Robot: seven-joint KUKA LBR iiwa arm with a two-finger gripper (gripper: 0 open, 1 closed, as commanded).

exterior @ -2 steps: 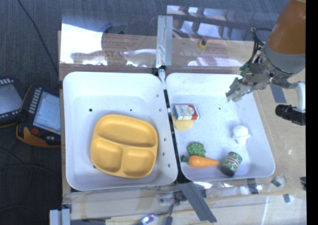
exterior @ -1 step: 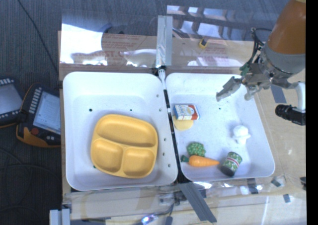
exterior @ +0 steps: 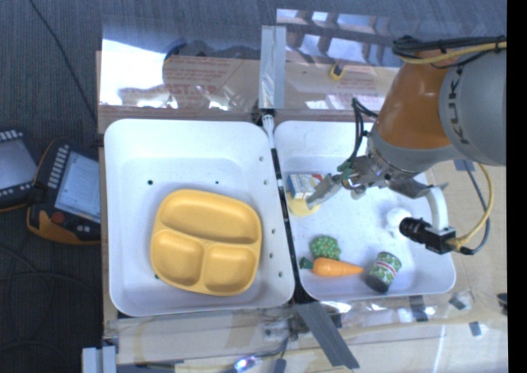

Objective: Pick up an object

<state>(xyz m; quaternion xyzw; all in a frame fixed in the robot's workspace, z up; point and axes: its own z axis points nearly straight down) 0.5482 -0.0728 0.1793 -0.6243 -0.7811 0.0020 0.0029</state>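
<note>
a: so, what worries you from here?

b: crowding, mostly. my gripper is low in the right white plastic bin, right at the small white carton with coloured print, and that carton lies over a pale yellow piece, both close against the wall between the bins. if i close here, i judge a finger could land on the wall or on the yellow piece, and the carton would tip or slide out.

a: is the gripper open? holding anything?

b: i cannot tell. it's a small grey shape at this angle and the wrist hides much of it. it looks to be touching or just beside the carton, but i see nothing clearly between its tips, so i won't call it a hold.

a: other candidates?

b: a green bumpy toy vegetable, an orange toy carrot just beside it, and a small dark green can near the front. the left white bin carries a yellow divided plastic plate, well apart from the arm.
</note>
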